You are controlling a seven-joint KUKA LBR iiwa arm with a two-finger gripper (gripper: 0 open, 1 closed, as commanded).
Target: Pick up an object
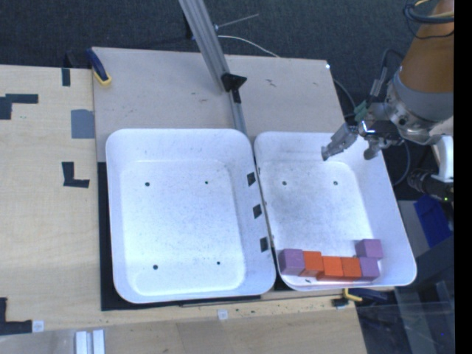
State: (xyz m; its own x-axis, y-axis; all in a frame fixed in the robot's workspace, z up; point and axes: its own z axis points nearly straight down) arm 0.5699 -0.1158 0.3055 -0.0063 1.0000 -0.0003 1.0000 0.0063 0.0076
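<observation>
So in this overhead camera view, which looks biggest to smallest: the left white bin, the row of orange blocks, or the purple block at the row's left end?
1. Left white bin, by far the largest.
2. Row of orange blocks.
3. Purple block at the row's left end, the smallest.

Blocks (pixel 332 262) crowd right bin's (pixel 310 198) near wall (middle open).
</observation>
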